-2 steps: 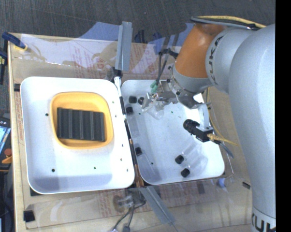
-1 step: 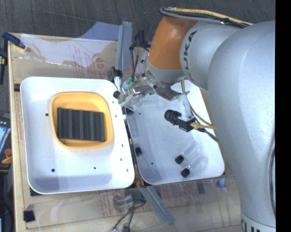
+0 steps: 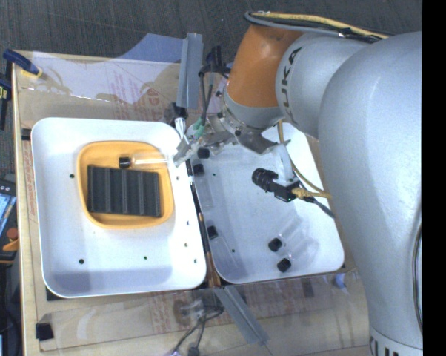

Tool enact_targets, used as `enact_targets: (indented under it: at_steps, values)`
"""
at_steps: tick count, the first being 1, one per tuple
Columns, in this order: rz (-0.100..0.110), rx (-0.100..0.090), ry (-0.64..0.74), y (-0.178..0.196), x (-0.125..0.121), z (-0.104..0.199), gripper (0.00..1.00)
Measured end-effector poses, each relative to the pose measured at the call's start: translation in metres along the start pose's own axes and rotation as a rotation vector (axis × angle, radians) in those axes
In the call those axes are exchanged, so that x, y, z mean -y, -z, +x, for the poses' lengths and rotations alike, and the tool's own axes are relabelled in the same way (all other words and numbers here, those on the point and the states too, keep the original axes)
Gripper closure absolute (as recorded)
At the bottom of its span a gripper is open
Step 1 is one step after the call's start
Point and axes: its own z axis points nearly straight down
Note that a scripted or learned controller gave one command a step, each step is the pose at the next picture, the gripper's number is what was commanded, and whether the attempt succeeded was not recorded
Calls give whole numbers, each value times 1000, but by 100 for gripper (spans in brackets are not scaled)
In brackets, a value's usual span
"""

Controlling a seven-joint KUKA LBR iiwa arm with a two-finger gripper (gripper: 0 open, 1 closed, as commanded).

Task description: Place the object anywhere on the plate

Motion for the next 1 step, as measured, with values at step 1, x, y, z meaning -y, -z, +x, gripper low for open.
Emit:
enact_targets:
  at_steps: [1]
  values:
    - [1,-1,-7,0,-35,37,0]
